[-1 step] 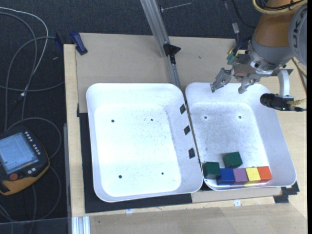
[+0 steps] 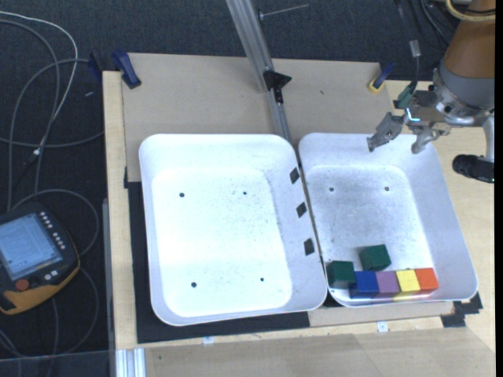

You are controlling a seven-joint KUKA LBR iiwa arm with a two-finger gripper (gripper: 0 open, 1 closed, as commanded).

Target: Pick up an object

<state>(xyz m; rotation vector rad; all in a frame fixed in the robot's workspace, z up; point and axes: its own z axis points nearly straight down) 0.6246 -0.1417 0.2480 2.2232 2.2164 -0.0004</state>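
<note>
Metal two-finger gripper (image 2: 402,136) spread, empty, over right white plastic bin (image 2: 449,225). Six small matte cubes, possibly foam: two green (image 2: 374,256), blue (image 2: 365,282), purple (image 2: 387,282), yellow (image 2: 407,280), orange (image 2: 425,278).

Probably a robotics lab: clamped wooden bench (image 2: 204,93), loose cables (image 2: 47,85) on dark carpet, teach pendant (image 2: 31,254) alongside.

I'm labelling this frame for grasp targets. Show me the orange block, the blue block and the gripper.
orange block (image 2: 425,278), camera view, on its top face.
blue block (image 2: 365,282), camera view, on its top face.
gripper (image 2: 403,137), camera view, midway between its fingertips, above the right bin's far edge.
</note>
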